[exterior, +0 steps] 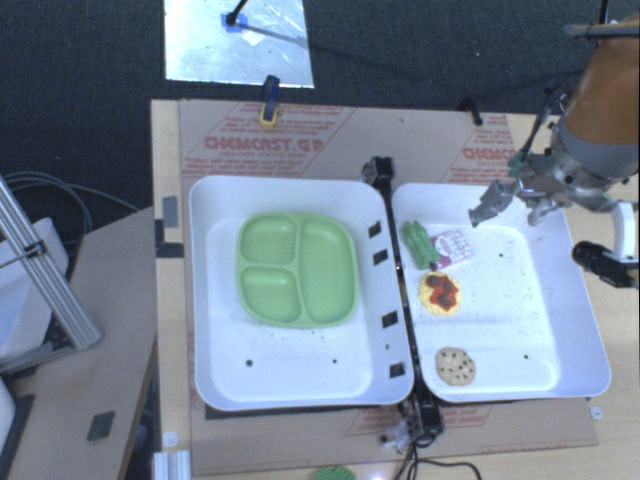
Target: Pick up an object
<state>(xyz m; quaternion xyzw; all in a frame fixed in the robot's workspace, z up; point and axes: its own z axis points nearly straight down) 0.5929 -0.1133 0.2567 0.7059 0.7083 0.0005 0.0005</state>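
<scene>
Approach step, nothing lifted yet. Hand (507, 200) hangs over far edge of right bin (560, 313); cannot tell if open or closed. Candidates lie in that bin's left part: green pod-shaped toy (417, 242), flat pink-and-white packet (455, 245), round pizza toy w/ red topping (440, 293), speckled cookie (455, 366). Next move, prob.: shift toward them, descend. Left bin (215, 298) holds smooth green divided plate (298, 270).

Arm (605, 98) cut off at right edge; end effector (492, 206) fingers blurred.
</scene>
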